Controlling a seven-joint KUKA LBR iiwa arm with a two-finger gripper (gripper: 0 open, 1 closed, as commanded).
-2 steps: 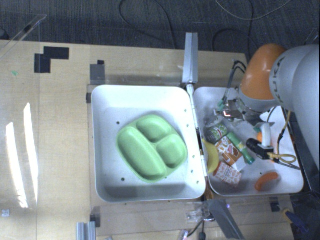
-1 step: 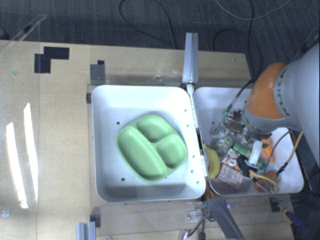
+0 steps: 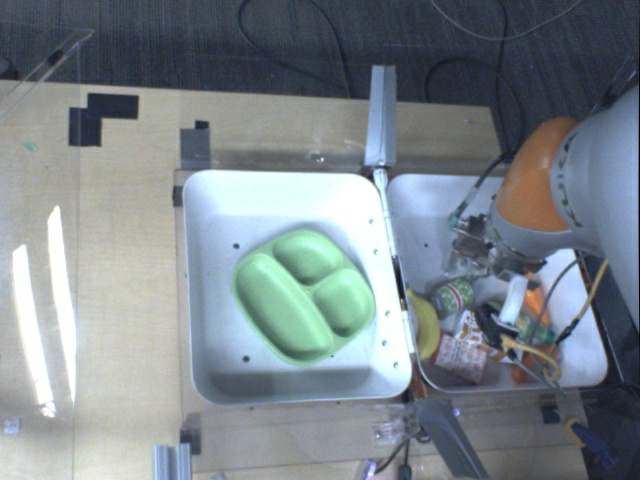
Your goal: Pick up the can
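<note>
From above, the bench carries two white bins side by side. The arm (image 3: pixel 590 183), grey with its orange band, hangs over the right bin (image 3: pixel 425 203), and its gripper (image 3: pixel 470 258) reaches down into that bin's middle. Whether the fingers stand apart or together cannot be told; wiring and the wrist body blur them.

One can (image 3: pixel 455 294), with a green and white label, lies on its side just below the gripper, close to the fingertips; contact is unclear, and it does not sit visibly between them. Left of and below the can rests one yellow, banana-like object (image 3: pixel 427 330), against the bin's left wall. Below the can lies one red and white packet (image 3: pixel 462 356). To the right of the gripper, under the arm, sits a loose clutter of small things (image 3: pixel 528 330), orange, white and dark, perhaps three or four, hard to separate.

Well to the gripper's left, the left bin (image 3: pixel 215 208) holds one green tray (image 3: pixel 303 295) with three compartments, lying flat near its centre.
</note>
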